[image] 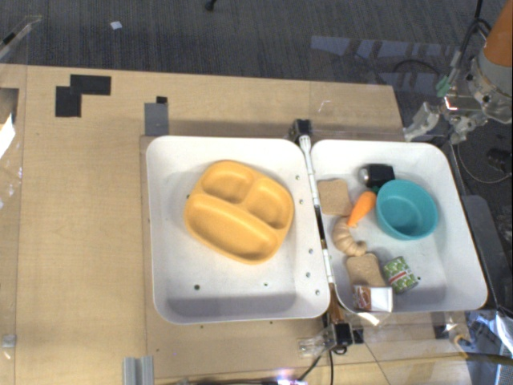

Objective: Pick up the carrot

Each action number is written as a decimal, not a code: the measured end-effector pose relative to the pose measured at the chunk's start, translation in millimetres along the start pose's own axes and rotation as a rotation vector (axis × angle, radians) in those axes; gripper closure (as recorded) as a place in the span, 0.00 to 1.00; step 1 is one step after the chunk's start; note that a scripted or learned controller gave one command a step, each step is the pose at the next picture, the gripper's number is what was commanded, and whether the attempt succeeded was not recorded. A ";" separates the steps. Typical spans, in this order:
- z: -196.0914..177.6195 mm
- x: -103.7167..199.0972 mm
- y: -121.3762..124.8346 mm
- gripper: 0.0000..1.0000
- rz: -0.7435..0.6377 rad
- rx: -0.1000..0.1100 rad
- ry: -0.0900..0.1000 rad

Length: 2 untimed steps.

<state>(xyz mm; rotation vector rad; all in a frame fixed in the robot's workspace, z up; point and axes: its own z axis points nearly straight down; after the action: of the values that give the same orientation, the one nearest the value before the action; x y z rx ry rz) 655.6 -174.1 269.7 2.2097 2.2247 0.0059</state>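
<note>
The orange carrot (362,208) lies in the right bin (457,239), near its middle. It is tilted, with its thick end toward the black block (377,174) and its tip toward the beige peanut-shaped piece (346,237). It rests between the tan bread slice (334,195) and the teal bowl (407,209). My gripper (454,112) hangs at the top right, beyond the right bin's far right corner, well away from the carrot.
A yellow divided plate (239,210) sits in the left bin (168,239). The right bin's near part holds a tan cookie-like piece (365,269), a small green can (399,273) and a white and red packet (374,298). A ridge (315,207) divides the bins.
</note>
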 end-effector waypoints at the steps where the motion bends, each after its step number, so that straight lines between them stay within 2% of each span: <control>1: 168.8 24.2 -31.0 0.00 0.018 0.014 0.005; 2: 180.7 87.4 -72.6 0.00 -0.067 -0.003 0.000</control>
<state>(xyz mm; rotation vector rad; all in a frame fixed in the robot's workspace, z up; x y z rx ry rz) 583.6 -87.4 88.4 2.1329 2.2957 0.0093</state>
